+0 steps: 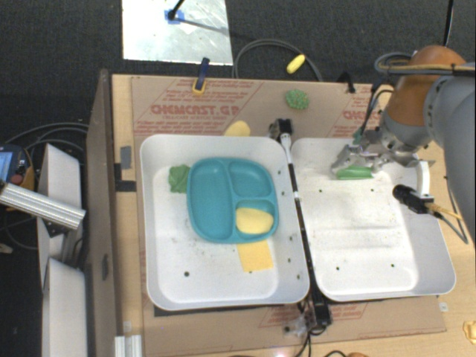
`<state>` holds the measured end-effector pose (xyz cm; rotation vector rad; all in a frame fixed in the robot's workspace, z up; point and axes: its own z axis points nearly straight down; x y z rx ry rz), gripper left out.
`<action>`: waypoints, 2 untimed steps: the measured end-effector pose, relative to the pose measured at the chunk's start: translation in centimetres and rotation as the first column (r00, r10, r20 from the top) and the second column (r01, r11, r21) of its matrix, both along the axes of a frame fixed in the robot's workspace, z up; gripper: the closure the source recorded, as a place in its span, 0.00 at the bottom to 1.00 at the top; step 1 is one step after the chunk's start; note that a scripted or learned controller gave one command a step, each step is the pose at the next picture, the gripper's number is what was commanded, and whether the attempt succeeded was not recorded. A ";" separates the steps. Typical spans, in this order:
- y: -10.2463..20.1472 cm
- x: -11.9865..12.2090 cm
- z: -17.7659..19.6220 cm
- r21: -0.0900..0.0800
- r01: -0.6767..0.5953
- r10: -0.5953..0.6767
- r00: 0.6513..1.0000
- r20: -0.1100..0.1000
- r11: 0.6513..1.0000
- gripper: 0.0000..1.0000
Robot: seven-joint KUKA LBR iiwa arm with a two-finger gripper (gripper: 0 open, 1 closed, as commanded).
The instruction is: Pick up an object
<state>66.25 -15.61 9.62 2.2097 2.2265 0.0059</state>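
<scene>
Robotics lab bench, brown protective-paper sheet (223, 106) printed with a maker's name under two white bins (223, 292), loose cables (260, 48) trailing over dark carpet-like flooring (52, 43), aluminium extrusion (41, 205) at left, toy food props in a teal divided plate (223, 199)

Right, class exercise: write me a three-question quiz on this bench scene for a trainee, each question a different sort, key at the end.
1. True or false: the yellow oval piece lies in a compartment of the teal tray.
2. Multiple choice: the gripper is over which bin? A) left bin B) right bin C) neither.
3. Fill in: the long object under the gripper is coloured ____.

Key: 1 true; 2 B; 3 green.
</scene>
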 end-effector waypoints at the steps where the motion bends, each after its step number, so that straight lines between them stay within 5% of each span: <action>1: 14.7 -3.9 9.3 0.003 -0.005 0.005 1.000 -0.003 1.000 1.00; 2: 12.9 -6.4 8.8 0.000 0.008 -0.008 1.000 -0.008 1.000 1.00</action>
